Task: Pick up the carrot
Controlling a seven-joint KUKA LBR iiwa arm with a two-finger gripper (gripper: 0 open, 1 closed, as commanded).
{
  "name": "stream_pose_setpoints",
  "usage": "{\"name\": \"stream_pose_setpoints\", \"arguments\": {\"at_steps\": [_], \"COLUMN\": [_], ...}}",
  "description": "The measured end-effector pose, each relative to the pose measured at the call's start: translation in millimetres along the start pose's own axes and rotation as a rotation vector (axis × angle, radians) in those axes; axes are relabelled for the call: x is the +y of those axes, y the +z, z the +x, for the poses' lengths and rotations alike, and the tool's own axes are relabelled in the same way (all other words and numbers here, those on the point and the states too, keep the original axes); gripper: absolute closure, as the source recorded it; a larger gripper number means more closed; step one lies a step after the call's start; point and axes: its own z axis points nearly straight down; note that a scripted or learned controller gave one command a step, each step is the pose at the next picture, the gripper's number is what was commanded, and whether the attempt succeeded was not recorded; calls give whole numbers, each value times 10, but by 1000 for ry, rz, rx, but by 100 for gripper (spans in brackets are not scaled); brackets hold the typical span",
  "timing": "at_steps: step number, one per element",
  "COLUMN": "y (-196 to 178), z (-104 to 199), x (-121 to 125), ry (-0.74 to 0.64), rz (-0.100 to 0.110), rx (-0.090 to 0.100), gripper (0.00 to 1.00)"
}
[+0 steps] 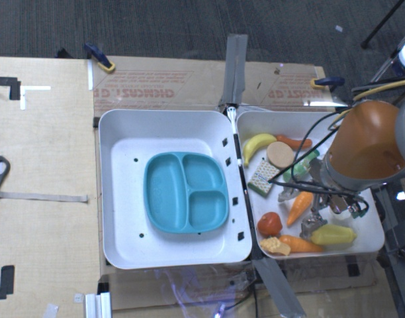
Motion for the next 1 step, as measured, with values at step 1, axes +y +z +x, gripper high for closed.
{"name": "stream_pose_setpoints", "arguments": {"at_steps": [1], "y": [-103], "z": [-32], "x": [0], "ry": [-4], "rz": [3], "rx": [-6], "gripper": [100]}}
